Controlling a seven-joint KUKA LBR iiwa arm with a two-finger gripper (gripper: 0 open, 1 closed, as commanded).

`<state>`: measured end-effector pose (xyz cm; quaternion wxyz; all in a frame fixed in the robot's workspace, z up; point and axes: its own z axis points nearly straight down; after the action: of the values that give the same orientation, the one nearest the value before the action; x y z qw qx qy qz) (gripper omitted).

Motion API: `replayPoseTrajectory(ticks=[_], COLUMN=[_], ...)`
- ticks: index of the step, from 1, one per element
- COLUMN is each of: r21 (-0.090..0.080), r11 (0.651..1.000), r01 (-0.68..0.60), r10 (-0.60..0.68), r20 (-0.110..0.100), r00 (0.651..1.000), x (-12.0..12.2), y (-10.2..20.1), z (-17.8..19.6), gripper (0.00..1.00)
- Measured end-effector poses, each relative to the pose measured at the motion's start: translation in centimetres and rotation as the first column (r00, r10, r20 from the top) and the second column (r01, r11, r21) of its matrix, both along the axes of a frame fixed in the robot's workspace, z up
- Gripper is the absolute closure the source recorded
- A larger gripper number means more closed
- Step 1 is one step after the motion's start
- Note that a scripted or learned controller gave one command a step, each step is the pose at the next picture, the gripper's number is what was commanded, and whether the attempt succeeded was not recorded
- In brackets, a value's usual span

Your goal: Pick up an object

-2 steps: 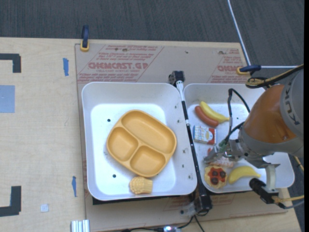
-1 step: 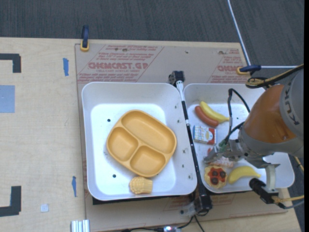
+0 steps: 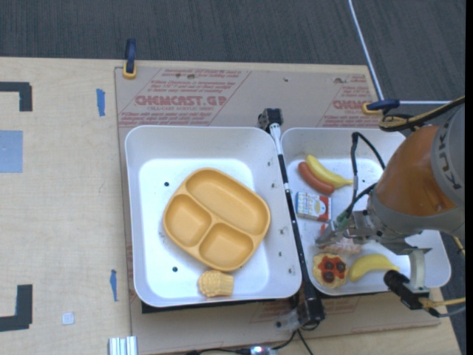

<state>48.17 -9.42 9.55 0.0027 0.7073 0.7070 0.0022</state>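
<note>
From overhead, my gripper (image 3: 334, 234) is down in the right bin (image 3: 440, 272), hovering between the little carton (image 3: 312, 205) and the pizza slice (image 3: 329, 269); honestly can't tell if it's grasping anything. Left bin (image 3: 140, 198) has the yellow divided plate (image 3: 216, 217) and a corn-looking toy (image 3: 215, 283).
</note>
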Motion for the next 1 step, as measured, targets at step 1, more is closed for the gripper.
replayPoseTrajectory(ticks=[1], r21=[0.002], r11=[1.000], r01=[-0.002], r10=[0.002], r20=[-0.005], r00=[1.000], x=[-0.14], y=[7.04], z=[8.93], gripper=[1.00])
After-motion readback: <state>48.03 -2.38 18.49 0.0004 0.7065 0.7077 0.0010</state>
